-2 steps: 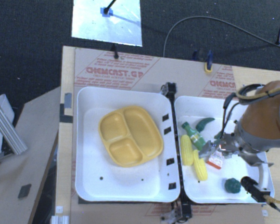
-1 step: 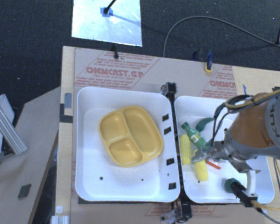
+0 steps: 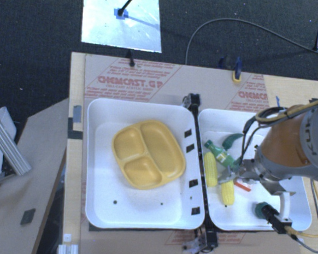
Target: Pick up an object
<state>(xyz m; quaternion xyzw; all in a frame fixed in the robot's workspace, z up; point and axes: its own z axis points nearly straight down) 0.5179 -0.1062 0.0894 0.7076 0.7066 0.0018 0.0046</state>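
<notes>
Your bench carries two white bins over dark carpet. In the right bin (image 3: pixel 304 217) lie two corn cobs (image 3: pixel 210 169), a green bottle (image 3: pixel 218 152) and a small red piece (image 3: pixel 243 186), all resting on the floor. The gripper (image 3: pixel 233 174) hovers low among them, near the lower cob (image 3: pixel 227 192); nothing is lifted yet, so the pick remains undone. A yellow divided plate (image 3: pixel 147 153) fills the left bin (image 3: pixel 97 212).

Grey arm (image 3: pixel 317 131); orange band (image 3: pixel 283 144); black cable (image 3: pixel 253 131); metallic gripper (image 3: pixel 233 175)
</notes>
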